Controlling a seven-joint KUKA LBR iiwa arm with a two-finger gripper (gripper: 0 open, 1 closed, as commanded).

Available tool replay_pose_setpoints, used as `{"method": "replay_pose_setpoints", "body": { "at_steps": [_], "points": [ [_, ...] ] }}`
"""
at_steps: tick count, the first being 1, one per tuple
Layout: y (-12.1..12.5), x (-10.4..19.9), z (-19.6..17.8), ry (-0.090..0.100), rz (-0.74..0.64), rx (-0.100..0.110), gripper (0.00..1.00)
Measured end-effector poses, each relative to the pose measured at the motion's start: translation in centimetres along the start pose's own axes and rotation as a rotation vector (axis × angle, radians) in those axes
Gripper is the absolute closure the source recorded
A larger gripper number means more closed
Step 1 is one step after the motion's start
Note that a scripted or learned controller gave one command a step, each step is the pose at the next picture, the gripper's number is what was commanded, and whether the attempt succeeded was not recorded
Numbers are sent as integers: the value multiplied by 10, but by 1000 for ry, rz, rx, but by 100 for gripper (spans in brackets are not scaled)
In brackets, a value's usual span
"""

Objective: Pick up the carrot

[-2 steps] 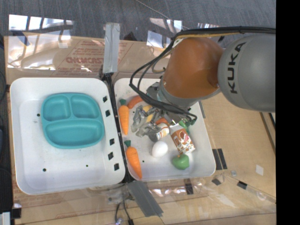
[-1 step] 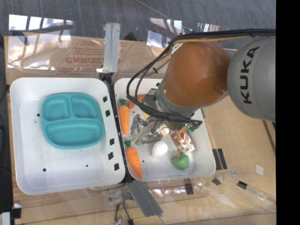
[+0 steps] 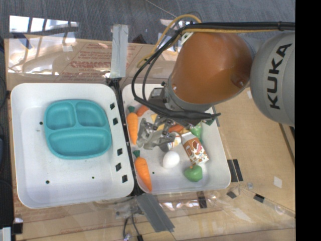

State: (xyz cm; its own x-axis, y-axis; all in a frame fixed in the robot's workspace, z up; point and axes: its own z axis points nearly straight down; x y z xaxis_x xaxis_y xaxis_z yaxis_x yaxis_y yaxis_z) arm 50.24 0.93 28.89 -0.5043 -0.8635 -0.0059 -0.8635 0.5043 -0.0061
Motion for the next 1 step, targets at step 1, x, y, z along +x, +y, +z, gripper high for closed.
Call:
{"method": "replay_pose_setpoints", "body": {
  "at_steps": [1],
  "points": [
    [-1, -2, -10, -4, -4, 5, 100]
  ]
}}
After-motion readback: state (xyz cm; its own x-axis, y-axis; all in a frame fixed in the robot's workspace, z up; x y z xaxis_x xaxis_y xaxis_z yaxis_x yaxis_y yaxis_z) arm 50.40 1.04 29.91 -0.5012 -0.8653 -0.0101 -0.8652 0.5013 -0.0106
